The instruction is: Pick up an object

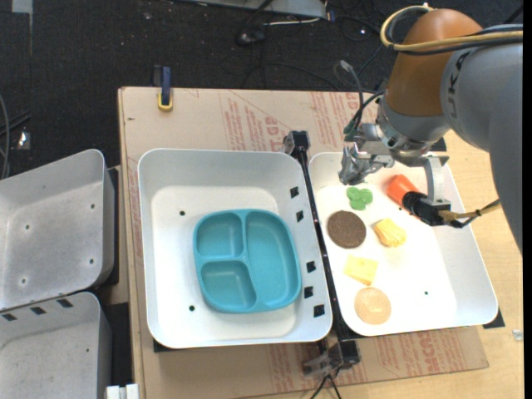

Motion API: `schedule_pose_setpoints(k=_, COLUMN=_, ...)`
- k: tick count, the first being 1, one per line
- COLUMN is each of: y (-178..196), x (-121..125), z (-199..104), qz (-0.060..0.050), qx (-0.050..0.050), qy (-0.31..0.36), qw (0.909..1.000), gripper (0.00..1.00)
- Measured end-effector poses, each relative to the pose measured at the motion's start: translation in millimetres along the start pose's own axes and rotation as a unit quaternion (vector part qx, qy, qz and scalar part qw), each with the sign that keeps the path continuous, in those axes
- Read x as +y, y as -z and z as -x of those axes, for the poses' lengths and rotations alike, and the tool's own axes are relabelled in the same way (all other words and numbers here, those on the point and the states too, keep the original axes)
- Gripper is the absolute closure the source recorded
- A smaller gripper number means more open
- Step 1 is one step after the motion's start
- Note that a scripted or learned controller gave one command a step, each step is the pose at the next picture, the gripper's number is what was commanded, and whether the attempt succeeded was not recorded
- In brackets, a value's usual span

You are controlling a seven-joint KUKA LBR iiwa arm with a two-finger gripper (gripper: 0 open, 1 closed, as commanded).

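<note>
Six toy foods crowd my right bin: green piece, orange carrot, brown patty, corn, cheese, tan round. Risk: tight spacing, so I may nudge a neighbour or close on nothing. Gripper hangs just above the green piece, holding nothing I can see; finger spread I cannot tell.

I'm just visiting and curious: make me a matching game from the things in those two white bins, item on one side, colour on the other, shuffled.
Things:
1. divided tray in the left bin
2. small leafy piece under the gripper
3. flat round patty
4. square slice

Colours:
A. dark brown
B. pale yellow
C. turquoise
D. green

Pairs: 1-C, 2-D, 3-A, 4-B
</note>
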State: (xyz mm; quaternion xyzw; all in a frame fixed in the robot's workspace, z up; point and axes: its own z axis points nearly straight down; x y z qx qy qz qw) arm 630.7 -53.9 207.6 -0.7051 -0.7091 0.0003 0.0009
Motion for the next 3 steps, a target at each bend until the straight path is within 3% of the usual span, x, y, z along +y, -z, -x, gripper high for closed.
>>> schedule_pose_setpoints(k=2, y=2, x=-37, z=-81, qz=-0.001, qx=0.000, qy=0.000, qw=1.0000, gripper=1.00)
schedule_pose_setpoints(k=3, y=14, x=-42, z=-127, qz=0.001, qx=0.000, qy=0.000, qw=1.0000, gripper=1.00)
